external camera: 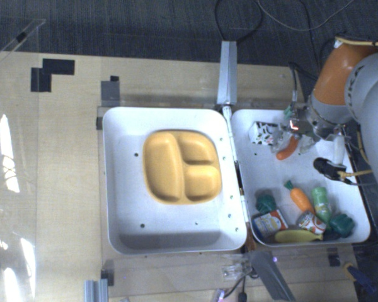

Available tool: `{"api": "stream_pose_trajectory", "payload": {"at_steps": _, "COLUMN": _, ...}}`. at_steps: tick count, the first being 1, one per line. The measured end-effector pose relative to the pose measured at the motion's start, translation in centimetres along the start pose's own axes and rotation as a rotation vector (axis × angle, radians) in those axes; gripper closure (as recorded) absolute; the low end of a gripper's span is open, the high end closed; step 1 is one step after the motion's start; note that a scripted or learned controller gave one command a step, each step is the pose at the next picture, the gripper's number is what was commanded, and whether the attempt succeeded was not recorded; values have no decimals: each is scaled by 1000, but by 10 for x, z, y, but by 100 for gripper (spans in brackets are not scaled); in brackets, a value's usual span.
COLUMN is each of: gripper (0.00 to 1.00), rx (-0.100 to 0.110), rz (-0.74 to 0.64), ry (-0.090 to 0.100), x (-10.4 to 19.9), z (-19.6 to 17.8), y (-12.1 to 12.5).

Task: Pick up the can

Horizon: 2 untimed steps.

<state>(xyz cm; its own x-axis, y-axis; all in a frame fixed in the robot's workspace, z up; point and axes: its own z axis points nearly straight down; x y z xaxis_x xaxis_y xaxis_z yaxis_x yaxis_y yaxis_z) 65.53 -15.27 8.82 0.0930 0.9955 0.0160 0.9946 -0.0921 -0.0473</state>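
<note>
Grey arm [370, 87] w/ orange band [334, 74] above wrist, black cables alongside.

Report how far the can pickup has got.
Done: the arm has reached over the right bin, its pincer at the far end by a red-orange toy. In hand: nothing visibly. Left: the can lies at the bin's near end among toys, ungrasped.

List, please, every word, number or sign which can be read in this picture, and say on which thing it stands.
No text can be read.
Can: red and white label, too blurred.
Small carton: printed face, too small.
Black and white carton: pattern, no legible letters.
</note>
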Motion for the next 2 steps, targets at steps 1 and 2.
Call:
{"api": "stream_pose_trajectory", "payload": {"at_steps": 1, "gripper": 0, "rx": 4, "rz": 227, "ry": -40, "x": 32, "z": 1, "y": -4}}
{"api": "stream_pose_trajectory", "payload": {"at_steps": 2, "gripper": 0, "rx": 9, "rz": 353, "ry": -35, "x": 38, "z": 1, "y": -5}}
